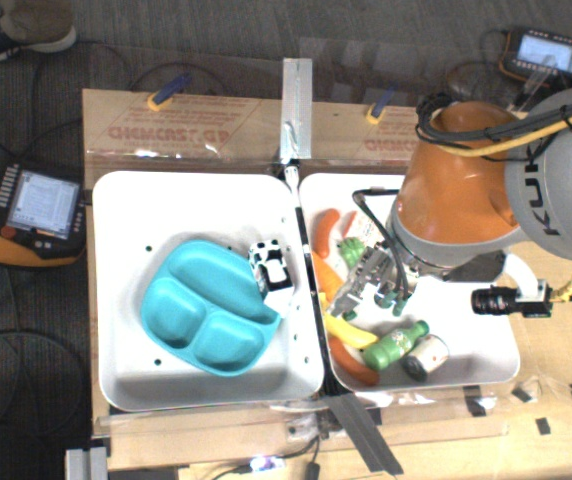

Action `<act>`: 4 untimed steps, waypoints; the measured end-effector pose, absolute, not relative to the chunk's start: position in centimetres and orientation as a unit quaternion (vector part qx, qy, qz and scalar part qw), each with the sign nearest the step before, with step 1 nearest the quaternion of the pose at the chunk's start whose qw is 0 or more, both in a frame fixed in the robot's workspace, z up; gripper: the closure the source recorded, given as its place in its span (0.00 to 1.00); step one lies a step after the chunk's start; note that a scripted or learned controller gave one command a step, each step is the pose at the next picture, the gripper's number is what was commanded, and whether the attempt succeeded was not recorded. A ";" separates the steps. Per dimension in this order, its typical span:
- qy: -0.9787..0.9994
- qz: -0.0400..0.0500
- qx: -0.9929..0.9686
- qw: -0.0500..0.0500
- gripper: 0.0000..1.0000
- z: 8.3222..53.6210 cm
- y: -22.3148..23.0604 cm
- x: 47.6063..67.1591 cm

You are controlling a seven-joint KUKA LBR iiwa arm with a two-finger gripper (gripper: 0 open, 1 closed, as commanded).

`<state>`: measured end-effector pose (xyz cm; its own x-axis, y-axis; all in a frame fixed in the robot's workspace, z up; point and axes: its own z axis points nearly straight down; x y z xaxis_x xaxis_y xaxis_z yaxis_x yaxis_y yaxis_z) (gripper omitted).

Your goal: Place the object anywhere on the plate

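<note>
The desk (166,118) carries two shallow white bins side by side, and the arm (466,183), grey with its orange band, reaches in over the right bin (486,353). In the left bin (116,268) lies the blue sectioned plate (206,318), tilted against the bin floor, with a small black-and-white object (271,266) resting at its upper right rim, just beside the divider between the bins. The right bin holds a clutter of toy food: an orange carrot-like piece (323,230), a yellow banana-shaped piece (351,330), a green bottle (396,343) and a small can (426,356). The gripper (371,283) hangs low over this pile; whether its fingers are spread or closed, or have hold of anything, I cannot tell. As I judge it, the picking step is under way and the transfer to the plate remains to be done.
</note>
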<state>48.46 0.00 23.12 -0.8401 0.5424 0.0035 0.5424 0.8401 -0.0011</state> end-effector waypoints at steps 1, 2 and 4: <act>-0.955 0.000 -0.297 0.002 1.00 18.1 5.7 56.4; -0.955 0.000 -0.297 0.002 0.00 18.1 5.7 56.4; -0.955 0.000 -0.296 0.004 0.00 18.8 5.9 56.4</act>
